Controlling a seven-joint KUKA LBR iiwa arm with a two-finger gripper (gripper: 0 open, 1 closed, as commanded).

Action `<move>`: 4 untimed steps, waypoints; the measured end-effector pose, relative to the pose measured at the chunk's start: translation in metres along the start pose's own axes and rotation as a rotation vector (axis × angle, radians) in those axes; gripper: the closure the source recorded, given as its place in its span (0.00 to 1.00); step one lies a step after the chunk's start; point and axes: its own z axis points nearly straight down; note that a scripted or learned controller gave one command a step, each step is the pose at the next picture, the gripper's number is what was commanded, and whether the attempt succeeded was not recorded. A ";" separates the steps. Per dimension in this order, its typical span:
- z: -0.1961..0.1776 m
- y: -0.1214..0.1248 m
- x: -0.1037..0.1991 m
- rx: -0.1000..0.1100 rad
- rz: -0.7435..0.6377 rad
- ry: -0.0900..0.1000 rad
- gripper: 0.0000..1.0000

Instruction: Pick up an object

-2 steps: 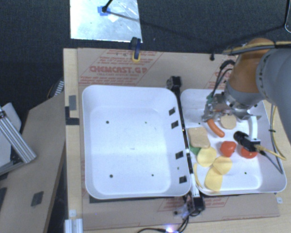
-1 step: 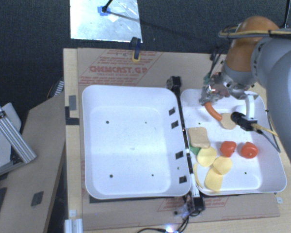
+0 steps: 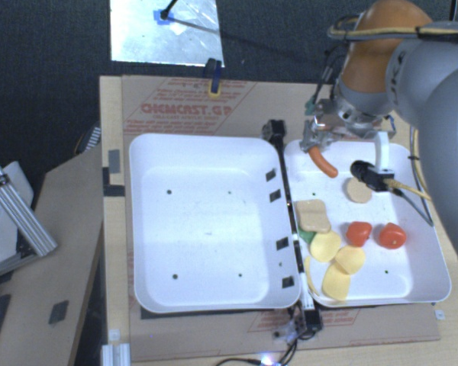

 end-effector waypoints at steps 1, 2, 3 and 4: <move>-0.007 0.000 0.057 0.001 -0.001 0.000 1.00; -0.072 -0.001 0.103 0.001 0.001 0.000 1.00; -0.246 -0.006 0.117 -0.016 -0.001 0.002 1.00; -0.273 0.002 0.120 -0.001 0.001 -0.001 1.00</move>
